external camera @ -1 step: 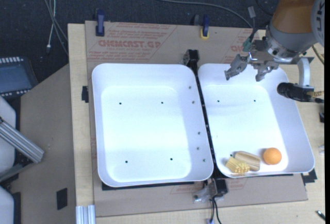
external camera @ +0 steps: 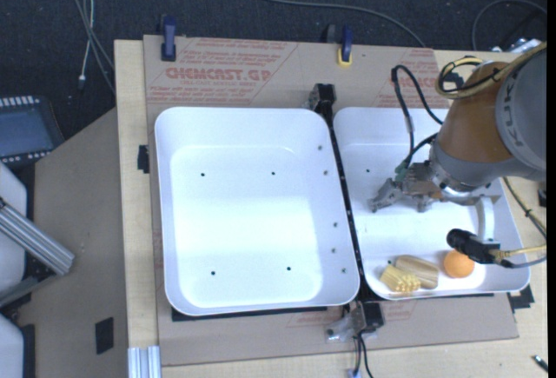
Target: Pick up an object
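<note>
Camera view: gripper (external camera: 388, 196) hangs over the right bin (external camera: 373, 142), fingers spread wide, nothing between them. Orange ball (external camera: 458, 264) lies at that bin's near edge, well apart from the gripper; tan corn-cob-like toy (external camera: 408, 273) just beside the ball.

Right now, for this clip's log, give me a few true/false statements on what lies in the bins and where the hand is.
1. An orange ball lies in the right bin. True.
2. The left bin holds the corn cob. False: the corn cob lies in the right bin, near its front edge.
3. The hand is over the right bin. True.
4. The ball is between the hand's fingers. False: it lies apart from the hand.
5. A tan roll lies beside the corn cob. True.
</note>
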Tool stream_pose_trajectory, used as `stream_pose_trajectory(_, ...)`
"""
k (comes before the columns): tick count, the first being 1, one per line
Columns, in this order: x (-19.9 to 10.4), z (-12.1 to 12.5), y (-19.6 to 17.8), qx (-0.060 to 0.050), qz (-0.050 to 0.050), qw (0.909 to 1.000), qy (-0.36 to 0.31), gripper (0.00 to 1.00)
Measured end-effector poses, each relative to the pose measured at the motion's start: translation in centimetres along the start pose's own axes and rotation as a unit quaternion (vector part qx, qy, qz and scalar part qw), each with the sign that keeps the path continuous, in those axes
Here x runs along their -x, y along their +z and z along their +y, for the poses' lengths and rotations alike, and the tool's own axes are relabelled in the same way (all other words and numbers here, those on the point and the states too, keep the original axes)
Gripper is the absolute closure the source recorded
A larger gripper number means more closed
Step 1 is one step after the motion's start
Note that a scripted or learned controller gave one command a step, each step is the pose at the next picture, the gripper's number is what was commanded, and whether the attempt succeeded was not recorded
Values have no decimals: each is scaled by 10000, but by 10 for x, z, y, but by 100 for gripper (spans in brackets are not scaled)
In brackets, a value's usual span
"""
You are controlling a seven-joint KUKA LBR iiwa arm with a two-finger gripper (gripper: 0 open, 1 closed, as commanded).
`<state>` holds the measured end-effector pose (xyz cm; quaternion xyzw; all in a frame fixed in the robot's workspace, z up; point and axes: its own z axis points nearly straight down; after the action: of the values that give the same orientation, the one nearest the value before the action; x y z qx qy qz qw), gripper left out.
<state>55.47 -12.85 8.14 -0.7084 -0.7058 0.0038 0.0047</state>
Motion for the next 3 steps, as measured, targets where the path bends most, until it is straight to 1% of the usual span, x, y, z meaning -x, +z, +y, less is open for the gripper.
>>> stream_pose_trajectory(1,27,80,-36,87,-14,10000,-22,0)
stream_pose_trajectory(2,45,-4,-5,39,-4,10000,0,0)
stream_pose_trajectory(3,24,-59,-34,64,-5,10000,-17,0)
